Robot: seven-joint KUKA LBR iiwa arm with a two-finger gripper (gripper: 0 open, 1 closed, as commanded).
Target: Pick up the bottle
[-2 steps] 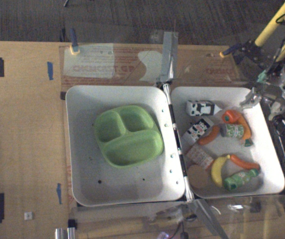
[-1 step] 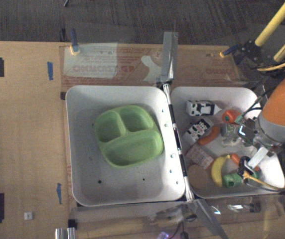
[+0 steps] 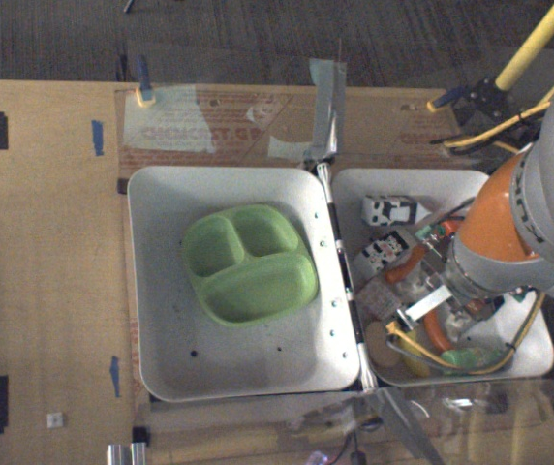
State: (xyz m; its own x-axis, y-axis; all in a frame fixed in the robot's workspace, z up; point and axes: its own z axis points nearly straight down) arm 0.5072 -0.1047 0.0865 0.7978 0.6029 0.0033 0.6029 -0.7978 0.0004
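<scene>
Clutter fills the right bin (image 3: 538,352), and the nearest of it sits at the bin's near edge: a yellow-and-green item (image 3: 451,359) lying by the front rim, with something orange (image 3: 433,325) just behind it. Directly over these hangs the gripper (image 3: 448,303), low inside the bin, the orange band (image 3: 498,219) of the arm rising behind it toward the bin's right side. Whether the gripper is open or closed cannot be told from here, since its own body hides the tips.

Just left of the gripper lies a brown flat piece (image 3: 382,298), and farther back in the same bin sit two black-and-white cow-patterned items (image 3: 390,210), one behind the other. Which object is the bottle is hard to say; my best guess is the orange thing under the gripper, though too little of it shows to be sure.

Beside the right bin, across the shared rim, the left bin (image 3: 161,337) holds a green divided plate (image 3: 249,263).

I judge the step to be the reach or descent onto the target. Next, the gripper would need to close squarely on the bottle's body without catching neighbours, then lift straight up.
</scene>
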